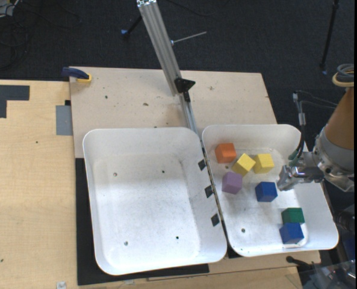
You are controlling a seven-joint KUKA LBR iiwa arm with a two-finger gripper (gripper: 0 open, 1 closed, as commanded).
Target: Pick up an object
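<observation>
The right bin (250,245) holds several small blocks. An orange one (225,152) lies at the back, with two yellow ones (245,163) (264,162) beside it. A purple block (232,183) sits left of a blue block (266,191). A green block (293,215) and another blue block (291,232) rest near the front right corner. My gripper (285,181) reaches in from the right, just right of the middle blue block and close above the bin floor. Nothing shows between its fingers.
The left bin (100,233) stands beside the right one, split from it by a ridge with black clips (209,191). A slanted metal bar (165,50) rises behind the bins. A blue and yellow clamp (77,74) lies at the bench's back left.
</observation>
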